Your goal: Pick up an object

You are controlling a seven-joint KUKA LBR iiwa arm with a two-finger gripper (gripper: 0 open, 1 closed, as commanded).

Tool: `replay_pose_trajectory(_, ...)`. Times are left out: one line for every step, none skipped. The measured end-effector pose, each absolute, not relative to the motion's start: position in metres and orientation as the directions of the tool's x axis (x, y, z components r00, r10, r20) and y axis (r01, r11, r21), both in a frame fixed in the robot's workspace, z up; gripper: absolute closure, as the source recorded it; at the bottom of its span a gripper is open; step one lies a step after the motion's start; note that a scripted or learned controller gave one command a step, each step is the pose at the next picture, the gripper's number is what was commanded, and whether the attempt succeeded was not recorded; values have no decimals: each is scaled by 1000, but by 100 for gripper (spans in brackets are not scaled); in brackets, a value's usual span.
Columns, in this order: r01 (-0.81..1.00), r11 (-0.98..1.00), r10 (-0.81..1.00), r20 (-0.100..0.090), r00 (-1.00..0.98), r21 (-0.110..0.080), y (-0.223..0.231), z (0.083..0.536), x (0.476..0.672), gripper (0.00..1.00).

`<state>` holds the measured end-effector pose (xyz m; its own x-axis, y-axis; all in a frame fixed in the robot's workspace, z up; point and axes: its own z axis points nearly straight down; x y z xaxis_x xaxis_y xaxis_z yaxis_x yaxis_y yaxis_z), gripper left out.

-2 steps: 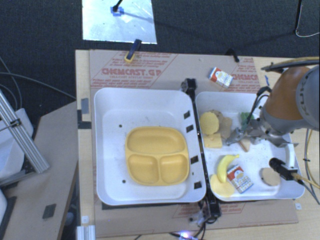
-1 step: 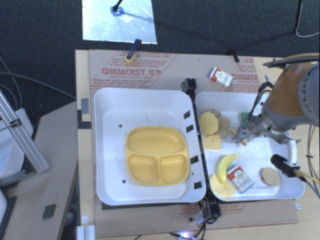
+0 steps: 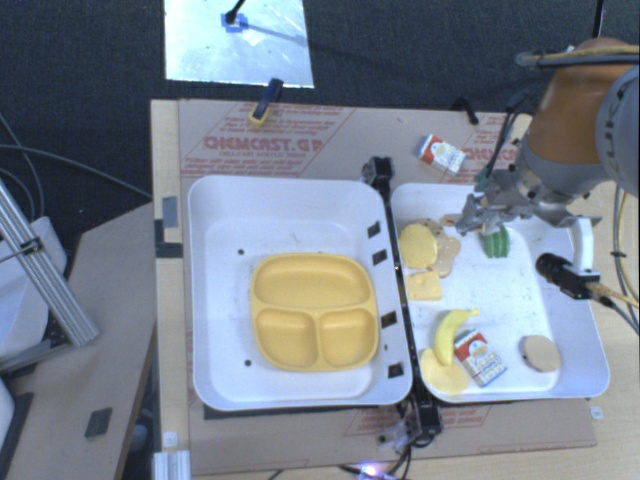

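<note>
Red lettering reading "CHEMCAST" is showing on the brown board lying under the bins, while the print on the two small red-and-white cartons is staying too small to read.

1. The two white bins are made of smooth, shiny plastic.
2. The yellow tray is made of smooth plastic with a soft shine.
3. The board under the bins is seen to be matt brown cardboard.
4. The dark floor is covered in rough cloth.
5. The silver sheet is seen to be shiny.
</note>
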<state>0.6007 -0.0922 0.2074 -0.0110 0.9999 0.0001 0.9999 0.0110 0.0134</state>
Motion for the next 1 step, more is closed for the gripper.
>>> replay_pose_trajectory(1000,9,1000,3,-9,-1,-35,200,571,100)
